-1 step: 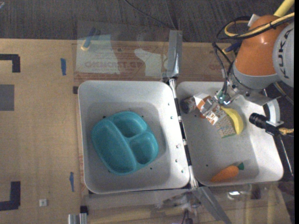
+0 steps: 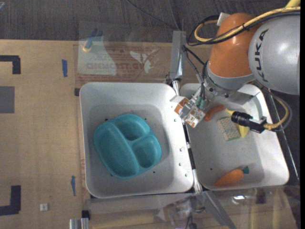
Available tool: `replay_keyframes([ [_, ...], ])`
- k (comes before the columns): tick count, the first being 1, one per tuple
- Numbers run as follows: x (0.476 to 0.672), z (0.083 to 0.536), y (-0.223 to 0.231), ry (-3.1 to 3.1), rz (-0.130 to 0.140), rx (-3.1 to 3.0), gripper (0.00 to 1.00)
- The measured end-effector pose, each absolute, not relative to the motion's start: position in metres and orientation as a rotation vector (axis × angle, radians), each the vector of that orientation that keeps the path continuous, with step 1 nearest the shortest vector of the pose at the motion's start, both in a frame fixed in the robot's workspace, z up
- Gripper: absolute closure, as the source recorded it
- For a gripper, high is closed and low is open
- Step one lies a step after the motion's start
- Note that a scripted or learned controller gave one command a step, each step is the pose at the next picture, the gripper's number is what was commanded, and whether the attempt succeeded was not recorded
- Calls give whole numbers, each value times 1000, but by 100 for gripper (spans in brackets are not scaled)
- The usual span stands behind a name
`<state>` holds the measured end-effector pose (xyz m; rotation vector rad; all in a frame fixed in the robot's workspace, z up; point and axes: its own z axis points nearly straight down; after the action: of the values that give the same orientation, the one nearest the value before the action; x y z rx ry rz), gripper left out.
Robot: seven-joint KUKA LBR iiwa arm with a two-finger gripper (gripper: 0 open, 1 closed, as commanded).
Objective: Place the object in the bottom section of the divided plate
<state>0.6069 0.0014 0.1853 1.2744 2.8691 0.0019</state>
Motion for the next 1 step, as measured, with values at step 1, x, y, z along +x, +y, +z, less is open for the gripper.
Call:
replay_keyframes([
  [1,604,191,74,2905,4,1182,100],
])
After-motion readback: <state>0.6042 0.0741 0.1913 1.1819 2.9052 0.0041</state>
